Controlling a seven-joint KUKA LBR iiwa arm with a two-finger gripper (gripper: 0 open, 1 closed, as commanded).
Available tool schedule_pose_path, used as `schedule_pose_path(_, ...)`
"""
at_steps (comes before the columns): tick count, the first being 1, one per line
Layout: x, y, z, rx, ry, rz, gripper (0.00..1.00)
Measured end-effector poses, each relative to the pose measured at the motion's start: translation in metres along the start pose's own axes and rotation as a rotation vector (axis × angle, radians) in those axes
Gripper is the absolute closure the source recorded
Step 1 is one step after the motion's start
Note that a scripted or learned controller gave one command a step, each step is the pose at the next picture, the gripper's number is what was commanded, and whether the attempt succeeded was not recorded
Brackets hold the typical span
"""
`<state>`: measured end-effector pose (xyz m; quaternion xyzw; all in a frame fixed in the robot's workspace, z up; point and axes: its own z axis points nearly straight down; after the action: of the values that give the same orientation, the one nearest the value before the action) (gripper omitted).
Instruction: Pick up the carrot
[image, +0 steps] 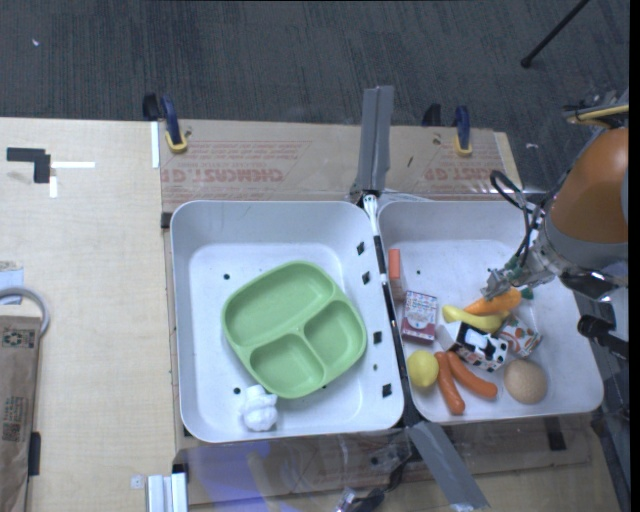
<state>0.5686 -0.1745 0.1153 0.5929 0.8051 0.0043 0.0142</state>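
In the right bin (590, 400), the gripper (503, 283) sits low over the orange carrot (497, 301), which lies on a yellow banana (470, 317) among a lemon (422, 368) and an egg (524, 381), its grip state impossible to tell.

Right bin (440, 250) is crowded low down: carrot (497, 301), banana (470, 317), lemon (422, 369), egg (525, 382) packed tight. Its upper half lies open. Left bin's green tray (293, 328) leaves margins free.
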Motion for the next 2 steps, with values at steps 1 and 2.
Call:
schedule_pose_path(1,0.0,0.0,0.0,0.0,0.0,0.0,0.0)
schedule_pose_path(2,-0.007,-0.027,0.02,0.018,0.014,0.106,0.0)
